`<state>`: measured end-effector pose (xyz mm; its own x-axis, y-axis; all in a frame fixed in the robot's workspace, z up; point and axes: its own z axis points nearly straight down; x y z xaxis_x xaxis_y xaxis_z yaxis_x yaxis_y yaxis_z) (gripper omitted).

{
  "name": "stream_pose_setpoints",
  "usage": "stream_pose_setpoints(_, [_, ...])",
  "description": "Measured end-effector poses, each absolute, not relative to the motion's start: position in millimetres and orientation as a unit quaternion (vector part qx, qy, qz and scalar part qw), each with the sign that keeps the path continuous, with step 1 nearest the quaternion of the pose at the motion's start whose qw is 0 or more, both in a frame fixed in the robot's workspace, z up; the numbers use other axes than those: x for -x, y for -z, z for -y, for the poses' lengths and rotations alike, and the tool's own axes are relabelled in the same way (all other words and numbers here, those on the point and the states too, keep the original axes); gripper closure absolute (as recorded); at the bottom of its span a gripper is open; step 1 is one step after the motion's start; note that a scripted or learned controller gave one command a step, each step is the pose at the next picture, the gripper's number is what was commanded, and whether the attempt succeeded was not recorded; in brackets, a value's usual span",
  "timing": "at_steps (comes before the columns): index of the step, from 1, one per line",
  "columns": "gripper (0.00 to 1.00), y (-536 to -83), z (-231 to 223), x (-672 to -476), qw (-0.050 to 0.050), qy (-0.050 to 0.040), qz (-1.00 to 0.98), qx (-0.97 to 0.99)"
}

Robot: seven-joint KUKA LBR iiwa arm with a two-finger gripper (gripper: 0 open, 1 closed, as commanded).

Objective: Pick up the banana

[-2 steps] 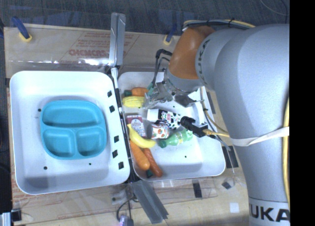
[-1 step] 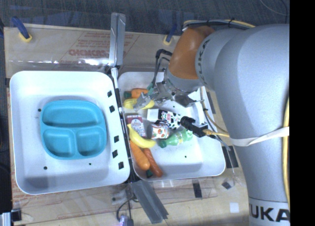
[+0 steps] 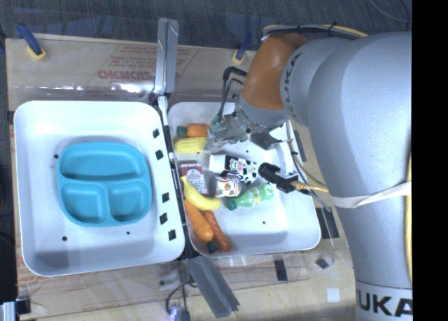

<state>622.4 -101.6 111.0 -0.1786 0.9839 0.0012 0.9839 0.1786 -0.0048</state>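
The yellow banana [image 3: 197, 196] lies in the right bin [image 3: 294, 232], near its left wall, curving from the middle toward the lower right. My gripper [image 3: 218, 136] hangs over the upper part of that bin, above a corn cob [image 3: 187, 145] and well above the banana. The orange band and grey wrist cover most of the gripper.
The right bin also holds an orange piece [image 3: 197, 131], a small carton [image 3: 192, 175], a black-and-white patterned box [image 3: 241, 168], a green item [image 3: 246, 198], and carrots [image 3: 208, 227] at the front. A blue divided tray [image 3: 105, 181] sits in the left bin [image 3: 42, 243].
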Motion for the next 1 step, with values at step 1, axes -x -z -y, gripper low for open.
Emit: stream_pose_setpoints(1, [0.00, -111.0, 101.6, -622.4, 0.002, -0.0016, 0.768, 0.641])
